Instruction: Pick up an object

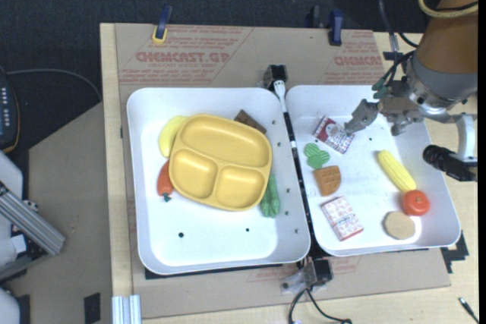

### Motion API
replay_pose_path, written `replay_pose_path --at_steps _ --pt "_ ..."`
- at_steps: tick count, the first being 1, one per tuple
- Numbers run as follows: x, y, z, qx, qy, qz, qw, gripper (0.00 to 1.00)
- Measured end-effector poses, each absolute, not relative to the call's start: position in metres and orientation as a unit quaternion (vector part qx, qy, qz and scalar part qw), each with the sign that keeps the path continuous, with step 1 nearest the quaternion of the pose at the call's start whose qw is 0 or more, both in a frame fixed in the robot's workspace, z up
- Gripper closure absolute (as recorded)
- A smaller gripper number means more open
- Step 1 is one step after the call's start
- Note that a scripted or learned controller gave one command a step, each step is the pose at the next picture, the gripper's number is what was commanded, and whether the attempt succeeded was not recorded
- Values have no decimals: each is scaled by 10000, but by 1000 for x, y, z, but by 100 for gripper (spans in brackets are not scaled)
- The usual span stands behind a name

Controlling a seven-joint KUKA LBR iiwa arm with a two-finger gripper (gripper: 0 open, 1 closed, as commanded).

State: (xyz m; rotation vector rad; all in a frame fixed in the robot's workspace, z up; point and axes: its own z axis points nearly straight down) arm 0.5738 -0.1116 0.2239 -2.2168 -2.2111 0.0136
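My gripper (381,121) hangs over the back of the right bin (448,220), its two fingers spread apart with only bare bin floor showing between them. The left finger (362,117) is just right of a red-and-white packet (332,134). A yellow corn cob (396,170) lies in front of the gripper. Also in this bin are a green piece (316,156), an orange-brown piece (328,179), a red-and-white box (342,217), a tomato (415,202) and a tan round piece (399,225).
The left bin (144,231) holds a yellow divided plate (220,162), with a banana (171,134), a red pepper (164,180), a green vegetable (270,198) and a brown piece (247,119) around it. A black fitting (444,158) juts in at the right bin's edge.
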Motion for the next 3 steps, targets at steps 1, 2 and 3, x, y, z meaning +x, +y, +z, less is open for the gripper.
replay_pose_path --at_steps 1,2,3 --pt "576 -111 231 -7071 -7071 -1 -3 0" --pt "577 -109 189 -7072 -7070 16 27 0" --pt "574 -106 126 -7073 -7069 14 27 0"
